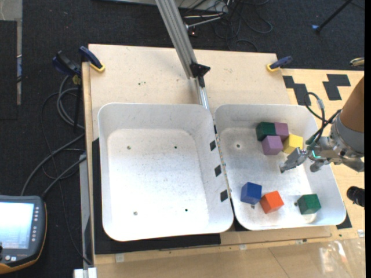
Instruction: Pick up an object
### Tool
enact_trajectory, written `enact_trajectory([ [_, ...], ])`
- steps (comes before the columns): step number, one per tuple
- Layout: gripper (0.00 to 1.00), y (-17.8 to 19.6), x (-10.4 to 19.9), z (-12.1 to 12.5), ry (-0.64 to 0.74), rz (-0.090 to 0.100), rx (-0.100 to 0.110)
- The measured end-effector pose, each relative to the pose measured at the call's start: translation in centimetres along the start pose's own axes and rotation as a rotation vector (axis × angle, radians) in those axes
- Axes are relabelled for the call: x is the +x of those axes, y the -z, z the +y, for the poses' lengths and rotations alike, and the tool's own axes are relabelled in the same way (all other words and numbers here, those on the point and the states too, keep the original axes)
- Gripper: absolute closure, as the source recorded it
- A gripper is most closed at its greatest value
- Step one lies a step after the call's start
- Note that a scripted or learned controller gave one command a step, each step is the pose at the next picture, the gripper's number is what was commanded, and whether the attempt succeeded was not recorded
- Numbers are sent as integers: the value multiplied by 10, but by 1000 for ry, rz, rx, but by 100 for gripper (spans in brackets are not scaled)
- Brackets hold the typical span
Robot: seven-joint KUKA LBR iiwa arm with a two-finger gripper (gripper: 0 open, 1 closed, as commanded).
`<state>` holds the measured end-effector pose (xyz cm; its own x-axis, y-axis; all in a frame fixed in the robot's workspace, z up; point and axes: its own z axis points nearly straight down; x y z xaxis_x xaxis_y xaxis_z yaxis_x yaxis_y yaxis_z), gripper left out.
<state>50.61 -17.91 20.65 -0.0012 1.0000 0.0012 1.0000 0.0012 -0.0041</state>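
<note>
Camera view: no legible writing; pincer (302, 160) beside yellow block (294, 142).

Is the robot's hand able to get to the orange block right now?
Probably yes. The orange block sits in the right bin, below the hand, with bare floor between them. Only the blue block crowds it, sitting close on one side, so a grab might bump it.

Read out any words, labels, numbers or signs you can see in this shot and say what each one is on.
No text reads anywhere in this view.
Handheld pendant screen: lit, its content too blurred to read.
Black square pattern on the board at right: a marker, not letters.
Small black tags on the bin rims: no readable print.
Coloured blocks, such as the orange block: plain faces.
</note>
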Motion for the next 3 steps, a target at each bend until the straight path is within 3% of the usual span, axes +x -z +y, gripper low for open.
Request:
enact_trajectory([
  [1,0,2,0,1,-1,-1,-4],
  [3,0,-87,-3,3,-2,0,0],
])
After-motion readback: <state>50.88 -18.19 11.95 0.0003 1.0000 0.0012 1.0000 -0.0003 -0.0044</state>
